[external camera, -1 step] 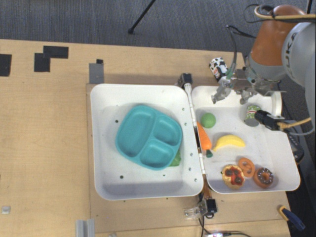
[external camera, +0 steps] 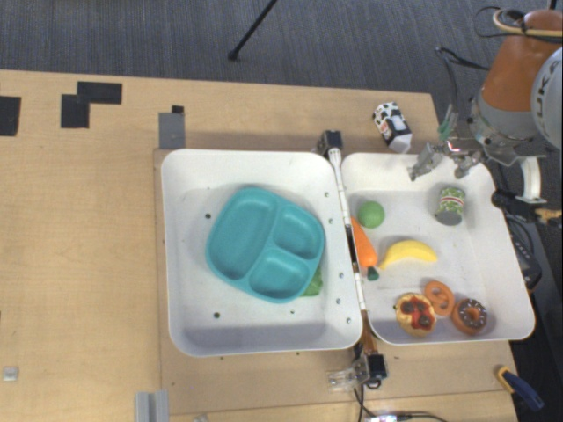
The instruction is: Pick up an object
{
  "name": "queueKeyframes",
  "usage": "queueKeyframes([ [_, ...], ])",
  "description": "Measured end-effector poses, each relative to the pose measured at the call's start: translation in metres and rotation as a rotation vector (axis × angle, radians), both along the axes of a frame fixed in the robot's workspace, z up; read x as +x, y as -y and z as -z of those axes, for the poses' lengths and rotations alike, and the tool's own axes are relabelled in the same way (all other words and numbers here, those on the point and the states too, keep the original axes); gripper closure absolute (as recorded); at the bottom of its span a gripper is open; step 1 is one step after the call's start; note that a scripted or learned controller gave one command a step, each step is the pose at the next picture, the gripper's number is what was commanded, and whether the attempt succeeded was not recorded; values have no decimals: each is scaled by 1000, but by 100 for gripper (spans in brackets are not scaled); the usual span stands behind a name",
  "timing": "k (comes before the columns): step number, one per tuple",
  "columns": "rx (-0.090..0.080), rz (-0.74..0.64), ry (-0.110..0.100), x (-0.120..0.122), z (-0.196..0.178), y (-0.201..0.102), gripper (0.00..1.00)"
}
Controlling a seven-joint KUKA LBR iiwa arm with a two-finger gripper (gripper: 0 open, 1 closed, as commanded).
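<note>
Arm in from R, gripper (external camera: pixel 437 158) hanging over the far R corner of the R bin (external camera: pixel 519 262), above the bin wall; fingers look spread apart w/ nothing between them. No grasp made yet. Nearest candidate: small can (external camera: pixel 450 204) w/ green label, lying just below/right of the gripper on the bin floor, apart from other items. Judgement: can is rigid and light, smooth wall so a bit slippery, may roll if nudged on its side; best taken across the body at mid-length, fingers square to the axis. Other options in same bin: green ball (external camera: pixel 371 214) (round, likely to squirt out), banana (external camera: pixel 408 253) (curved, grip across the middle), carrot (external camera: pixel 363 248) tight against the divider wall, poor finger clearance. Pastries near the front: tart (external camera: pixel 415 313), pretzel (external camera: pixel 438 296), donut (external camera: pixel 471 316), close together. L bin (external camera: pixel 189 236) holds teal divided plate (external camera: pixel 266 243), too flat for pinch.
</note>
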State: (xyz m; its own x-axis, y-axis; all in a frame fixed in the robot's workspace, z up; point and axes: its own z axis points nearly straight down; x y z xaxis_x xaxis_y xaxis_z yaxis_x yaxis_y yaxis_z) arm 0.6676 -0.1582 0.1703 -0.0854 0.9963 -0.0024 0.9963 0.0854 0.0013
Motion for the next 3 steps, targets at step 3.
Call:
queueKeyframes([
  [3,3,307,4,-32,84,-76,0],
])
